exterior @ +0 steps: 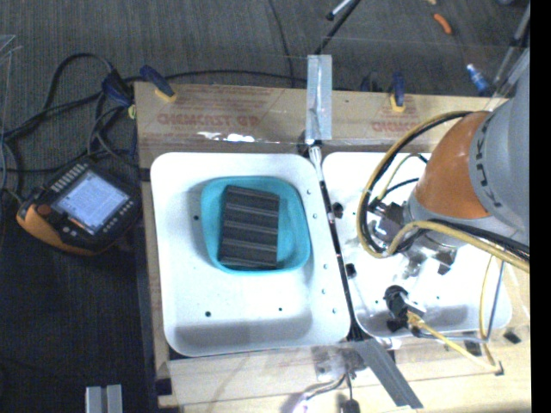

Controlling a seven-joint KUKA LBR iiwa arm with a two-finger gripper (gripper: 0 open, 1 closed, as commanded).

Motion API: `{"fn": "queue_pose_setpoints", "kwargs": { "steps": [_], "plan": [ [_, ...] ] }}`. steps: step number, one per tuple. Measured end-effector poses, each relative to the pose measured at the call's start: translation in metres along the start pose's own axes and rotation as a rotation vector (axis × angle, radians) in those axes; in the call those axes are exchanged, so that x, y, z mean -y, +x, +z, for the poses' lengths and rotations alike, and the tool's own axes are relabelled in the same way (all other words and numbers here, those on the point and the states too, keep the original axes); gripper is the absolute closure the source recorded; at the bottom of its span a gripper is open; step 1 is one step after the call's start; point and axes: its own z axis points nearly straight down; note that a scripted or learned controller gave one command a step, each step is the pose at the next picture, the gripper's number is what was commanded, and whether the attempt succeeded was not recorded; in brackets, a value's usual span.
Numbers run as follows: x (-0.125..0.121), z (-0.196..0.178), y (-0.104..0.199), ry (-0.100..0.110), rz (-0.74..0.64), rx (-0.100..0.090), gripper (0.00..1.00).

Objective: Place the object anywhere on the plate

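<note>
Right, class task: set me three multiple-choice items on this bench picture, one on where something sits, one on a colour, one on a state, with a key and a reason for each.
1. Where is the plate?
A. in the left bin
B. in the right bin
C. on the floor

2. What colour is the plate?
A. red
B. turquoise blue
C. yellow

3. How does the dark ribbed object stand with regard to the plate?
A. beside it on the bin floor
B. lying on it
C. hanging above it

Key:
1 A, the plate lies inside the left bin, while the arm is over the right bin.
2 B, its rim shows turquoise around the object.
3 B, the object rests flat within the plate's rim.
</note>
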Motion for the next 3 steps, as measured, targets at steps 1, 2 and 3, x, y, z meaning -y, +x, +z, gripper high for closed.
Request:
{"fn": "queue_pose_setpoints", "kwargs": {
  "steps": [1,2,3],
  "plan": [
    [-0.021,-0.170,-0.032,-0.005,-0.351,0.001,0.00],
    [-0.018,-0.038,-0.028,-0.001,-0.154,0.000,0.00],
    [-0.061,-0.084,-0.096,-0.005,-0.455,0.001,0.00]
  ]
}}
